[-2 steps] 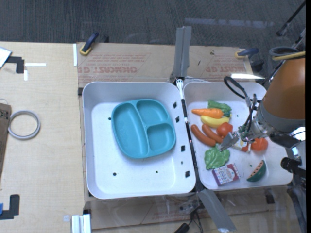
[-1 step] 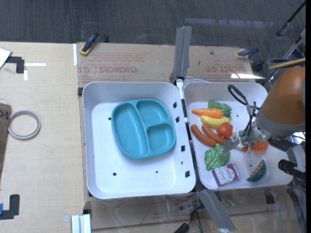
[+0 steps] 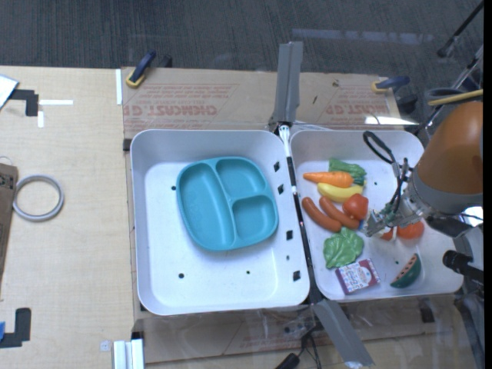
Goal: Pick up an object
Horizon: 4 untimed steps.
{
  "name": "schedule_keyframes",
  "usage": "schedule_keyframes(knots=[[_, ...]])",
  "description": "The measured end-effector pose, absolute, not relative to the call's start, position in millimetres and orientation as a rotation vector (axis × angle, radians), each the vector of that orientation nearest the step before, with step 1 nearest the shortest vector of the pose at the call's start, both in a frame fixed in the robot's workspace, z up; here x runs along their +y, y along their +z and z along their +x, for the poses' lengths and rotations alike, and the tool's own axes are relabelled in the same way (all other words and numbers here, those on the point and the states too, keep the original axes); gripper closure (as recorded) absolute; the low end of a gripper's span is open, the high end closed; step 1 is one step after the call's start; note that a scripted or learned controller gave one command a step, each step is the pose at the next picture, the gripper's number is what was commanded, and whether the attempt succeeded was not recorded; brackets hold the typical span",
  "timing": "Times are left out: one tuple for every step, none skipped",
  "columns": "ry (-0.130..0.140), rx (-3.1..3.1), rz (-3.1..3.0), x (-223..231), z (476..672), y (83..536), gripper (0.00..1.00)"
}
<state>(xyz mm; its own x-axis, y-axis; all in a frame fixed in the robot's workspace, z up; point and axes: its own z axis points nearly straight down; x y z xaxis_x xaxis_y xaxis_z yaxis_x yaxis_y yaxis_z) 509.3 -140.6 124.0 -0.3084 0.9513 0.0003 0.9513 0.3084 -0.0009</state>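
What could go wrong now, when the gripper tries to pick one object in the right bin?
1. The gripper sits low among crowded toy food: the tomato, sausages and an orange piece lie close together, so it may push them or catch two.
2. It is close to the right bin's far side, so a nudged piece such as the watermelon slice may get pinned against the wall.

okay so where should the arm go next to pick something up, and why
Probably straight down a little: the gripper hangs low in the right bin, beside the red tomato and sausages, and nothing is visibly held.
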Motion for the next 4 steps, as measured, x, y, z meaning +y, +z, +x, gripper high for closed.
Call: schedule_keyframes(knots=[[-0.014,-2.33,-2.12,-148,510.7,100,1.0],[0.002,-2.364,-2.069,-91,531.7,219,1.0],[0.003,-2.364,-2.069,-91,531.7,219,0.0],[0.005,-2.321,-2.116,-120,566.6,142,0.0]])
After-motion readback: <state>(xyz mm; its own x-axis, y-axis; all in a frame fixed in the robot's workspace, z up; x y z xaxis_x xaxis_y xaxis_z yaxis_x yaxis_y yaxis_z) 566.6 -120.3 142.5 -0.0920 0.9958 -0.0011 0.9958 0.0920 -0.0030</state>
